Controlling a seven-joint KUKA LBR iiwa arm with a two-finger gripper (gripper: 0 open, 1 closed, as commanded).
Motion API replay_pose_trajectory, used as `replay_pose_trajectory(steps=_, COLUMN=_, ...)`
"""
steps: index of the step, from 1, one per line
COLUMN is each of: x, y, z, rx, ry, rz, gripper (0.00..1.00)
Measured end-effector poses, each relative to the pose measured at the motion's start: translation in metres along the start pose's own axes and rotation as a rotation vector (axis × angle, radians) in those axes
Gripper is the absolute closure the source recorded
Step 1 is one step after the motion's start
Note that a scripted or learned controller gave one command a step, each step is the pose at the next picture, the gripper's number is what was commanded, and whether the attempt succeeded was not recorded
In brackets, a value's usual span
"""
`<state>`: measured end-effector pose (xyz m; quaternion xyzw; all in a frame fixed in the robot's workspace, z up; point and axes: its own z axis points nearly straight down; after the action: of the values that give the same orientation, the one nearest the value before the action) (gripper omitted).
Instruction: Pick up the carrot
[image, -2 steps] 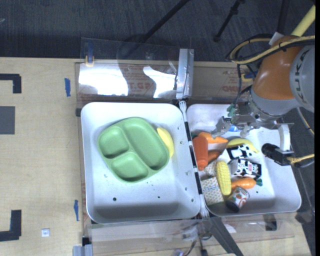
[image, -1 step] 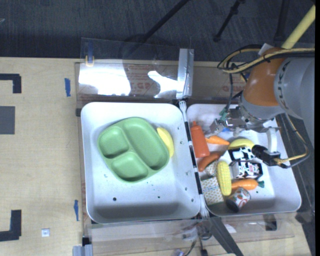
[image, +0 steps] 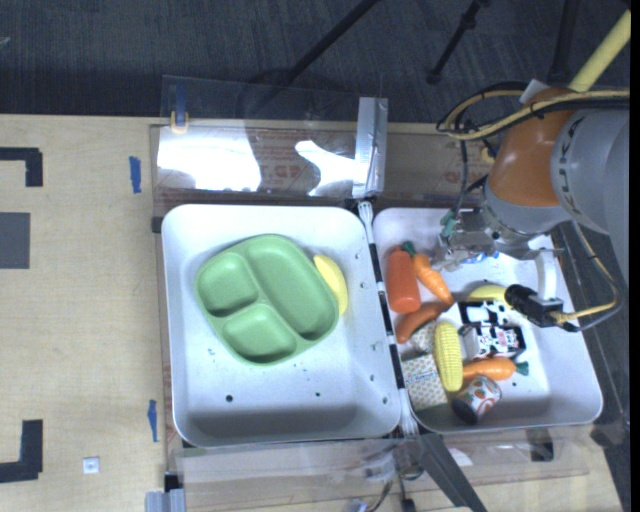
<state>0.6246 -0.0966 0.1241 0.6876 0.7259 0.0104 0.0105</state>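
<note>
A slim orange carrot lies slanted in the upper left part of the right bin. It rests against a thicker orange-red piece. A second small carrot-like piece lies near the bin's front, beside a corn cob. My gripper hangs at the back of the right bin, just up and right of the slim carrot's upper end, with the grey arm and its orange band above it. Nothing shows held in it.
The right bin also holds another orange piece, a black-and-white toy, a yellow piece and a small can. The left bin bears a green divided plate and a yellow piece.
</note>
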Motion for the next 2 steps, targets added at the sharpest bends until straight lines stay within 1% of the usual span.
replay_pose_trajectory(steps=1, x=0.0, y=0.0, z=0.0, rx=0.0, ry=0.0, rz=0.0, gripper=0.0)
replay_pose_trajectory(steps=2, x=-0.004, y=-0.008, z=0.036, rx=0.022, ry=-0.008, rz=-0.081, gripper=0.0)
